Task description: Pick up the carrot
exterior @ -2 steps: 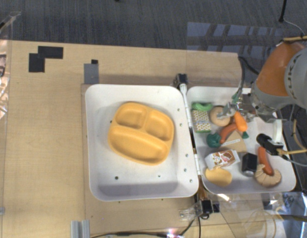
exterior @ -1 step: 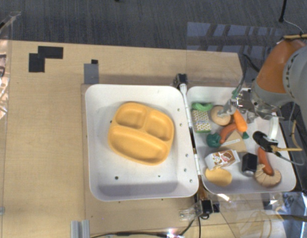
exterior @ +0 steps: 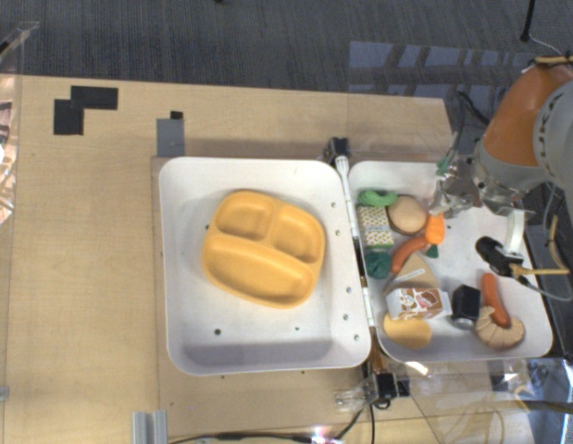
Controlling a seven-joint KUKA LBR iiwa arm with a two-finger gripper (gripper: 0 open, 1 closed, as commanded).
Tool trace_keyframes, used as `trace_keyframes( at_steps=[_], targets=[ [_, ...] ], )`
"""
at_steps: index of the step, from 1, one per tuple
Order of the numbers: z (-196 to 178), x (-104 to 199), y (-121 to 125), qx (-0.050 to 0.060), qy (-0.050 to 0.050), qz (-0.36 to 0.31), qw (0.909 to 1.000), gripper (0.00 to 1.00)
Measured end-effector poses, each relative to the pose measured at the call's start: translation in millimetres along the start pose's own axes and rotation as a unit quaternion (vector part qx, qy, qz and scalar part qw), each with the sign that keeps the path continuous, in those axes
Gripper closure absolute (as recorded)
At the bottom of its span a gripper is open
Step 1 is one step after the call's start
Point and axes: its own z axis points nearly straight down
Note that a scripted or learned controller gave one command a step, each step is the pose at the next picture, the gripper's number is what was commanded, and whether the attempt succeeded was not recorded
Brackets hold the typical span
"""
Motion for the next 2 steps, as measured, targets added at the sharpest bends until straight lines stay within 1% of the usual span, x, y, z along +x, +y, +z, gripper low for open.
trace_keyframes(
  at_steps=[1,2],
  targets=[
    [-50.0,61.5,38.8,0.022,0.002,-0.113,0.9934,1.00],
    [-48.7,59.7,37.9,0.023,0.001,-0.112,0.9934,0.00]
  ],
)
